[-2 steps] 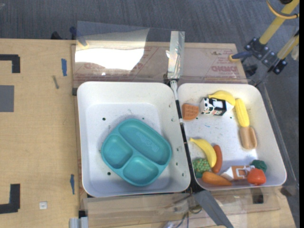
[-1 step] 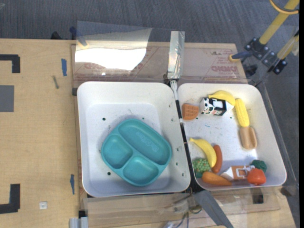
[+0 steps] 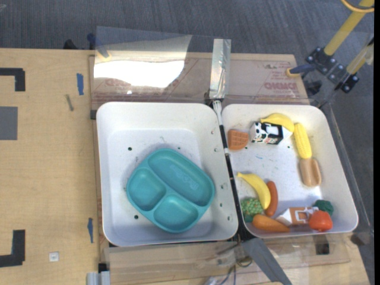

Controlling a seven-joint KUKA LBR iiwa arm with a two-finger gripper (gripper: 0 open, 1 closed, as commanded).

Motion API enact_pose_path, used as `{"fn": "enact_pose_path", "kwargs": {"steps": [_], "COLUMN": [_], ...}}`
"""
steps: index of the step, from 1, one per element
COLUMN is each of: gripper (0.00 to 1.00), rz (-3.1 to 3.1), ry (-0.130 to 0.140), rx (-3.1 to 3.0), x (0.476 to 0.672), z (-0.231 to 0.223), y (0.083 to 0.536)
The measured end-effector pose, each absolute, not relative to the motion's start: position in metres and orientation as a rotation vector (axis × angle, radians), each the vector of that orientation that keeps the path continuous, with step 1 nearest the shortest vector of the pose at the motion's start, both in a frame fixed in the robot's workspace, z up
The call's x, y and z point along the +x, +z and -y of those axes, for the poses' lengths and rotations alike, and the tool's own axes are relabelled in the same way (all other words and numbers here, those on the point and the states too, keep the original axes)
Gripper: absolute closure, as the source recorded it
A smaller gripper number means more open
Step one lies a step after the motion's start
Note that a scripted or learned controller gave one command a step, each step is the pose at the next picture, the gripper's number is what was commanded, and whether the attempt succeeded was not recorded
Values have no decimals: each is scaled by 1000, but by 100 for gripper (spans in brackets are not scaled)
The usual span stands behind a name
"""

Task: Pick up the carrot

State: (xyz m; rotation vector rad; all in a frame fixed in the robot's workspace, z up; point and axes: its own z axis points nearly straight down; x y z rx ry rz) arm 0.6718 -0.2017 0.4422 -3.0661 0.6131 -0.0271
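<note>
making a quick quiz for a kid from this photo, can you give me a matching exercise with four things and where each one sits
Things:
1. carrot
2. teal plate
3. corn cob
4. waffle

Places:
A. in the left bin, near its middle
B. near the top of the right bin, close to its left wall
C. along the bottom edge of the right bin, beside the broccoli
D. upper right part of the right bin, just above the hot dog bun

Pairs: 1-C, 2-A, 3-D, 4-B
</note>
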Motion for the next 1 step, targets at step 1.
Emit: {"fn": "enact_pose_path", "kwargs": {"steps": [1], "gripper": [100], "rz": [-607], "ry": [-36], "rx": [-3061], "x": [674], "z": [198], "y": [452]}}
